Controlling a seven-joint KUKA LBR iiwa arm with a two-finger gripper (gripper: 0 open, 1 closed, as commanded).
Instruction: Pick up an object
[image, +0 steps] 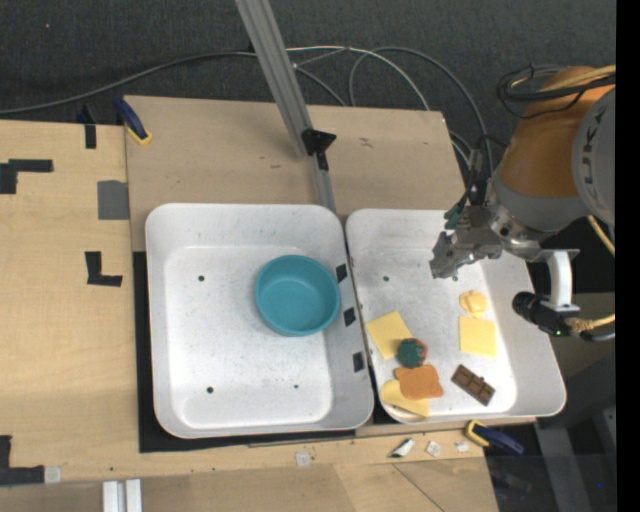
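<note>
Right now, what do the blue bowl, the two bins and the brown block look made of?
Blue bowl: likely plastic, uniform teal, matte. Left bin and right bin: white speckled plastic or enamelled metal, moulded rounded rims, soft sheen; I cannot tell which. Brown block: toy chocolate, probably plastic or rubber, segmented top.

Left bin (180, 300): bowl (296, 294), right of centre, near the wall shared with the right bin (400, 240).

Right bin, near half: slice (389, 333) at left; ball (411, 352) touching its near-right corner; toast (419, 381) just before the ball, lying on a wedge (398, 402) at the near edge; bar (472, 384) right of the toast; square (478, 337) behind the bar; lump (473, 301) just behind the square.

Gripper (447, 260): over the right bin's far half, behind and left of the lump.
</note>
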